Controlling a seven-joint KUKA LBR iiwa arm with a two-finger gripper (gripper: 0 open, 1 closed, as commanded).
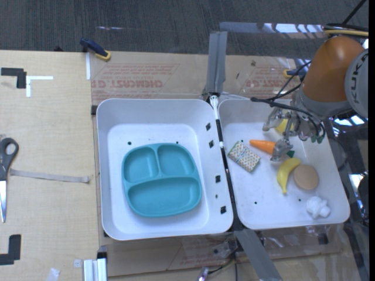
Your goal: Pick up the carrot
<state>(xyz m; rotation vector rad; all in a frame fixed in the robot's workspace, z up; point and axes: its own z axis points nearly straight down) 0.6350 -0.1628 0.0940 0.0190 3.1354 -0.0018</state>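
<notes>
1. Across the frame the tan surface (47, 157) is spreading wide, carrying two white bins side by side; scissors (6, 168) are lying at its far left edge, and a blue-and-yellow clamp (95, 48) is sitting near its back edge.
2. Left bin (108, 157) is holding a teal divided plate (162, 179), three compartments, lying flat near the middle.
3. Right bin (334, 206) is holding the small items, all in its middle and right part.
4. Grey arm with orange band (331, 69) is reaching in from the right, hanging over the back right part of the right bin.
5. Tool (282, 151) is pointing down at the thick right end of the carrot; the fingers are sitting close against that end, but whether they are spread or pinching cannot be told from this slant.
6. Banana (287, 173) is lying just below the tool, curving downward, touching the round tan disc (306, 177) on its right.
7. Checkered packet (244, 156) is lying tilted, just left of the carrot.
8. Carrot (262, 146) is lying on the bin floor, pointed tip toward the left, between packet and tool.
9. White crumpled object (317, 206) is sitting in the front right corner, apart from the rest.
</notes>
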